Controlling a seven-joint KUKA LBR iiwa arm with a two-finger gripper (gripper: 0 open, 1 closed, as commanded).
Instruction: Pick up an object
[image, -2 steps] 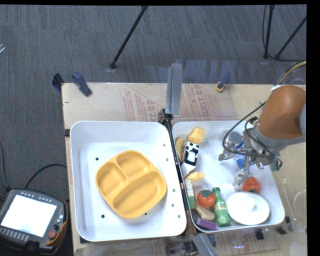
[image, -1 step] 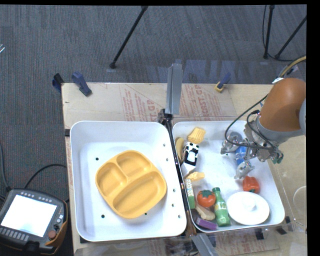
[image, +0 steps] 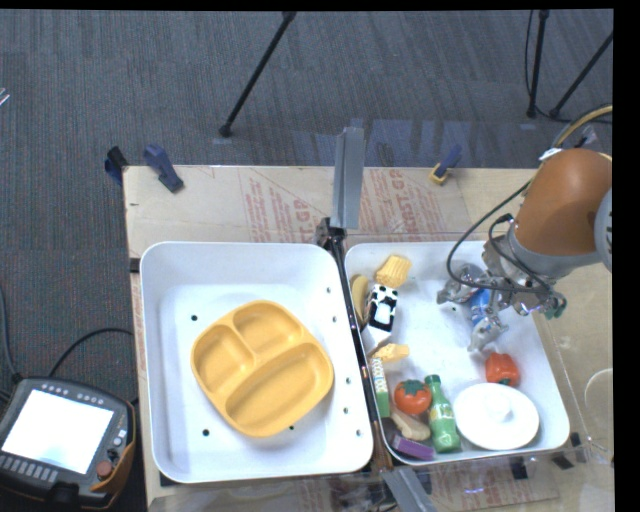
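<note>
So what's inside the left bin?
A yellow divided tray lies flat in the left bin, its compartments bare. The bin floor beneath the tray is covered, so I can't see it.

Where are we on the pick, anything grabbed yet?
Done: the arm is over the right bin, gripper low above the bin floor. In hand: nothing I can confirm between the fingers. Left: the grasp and lift; the red pepper, just below the gripper, and the white plate lie nearest.
</note>
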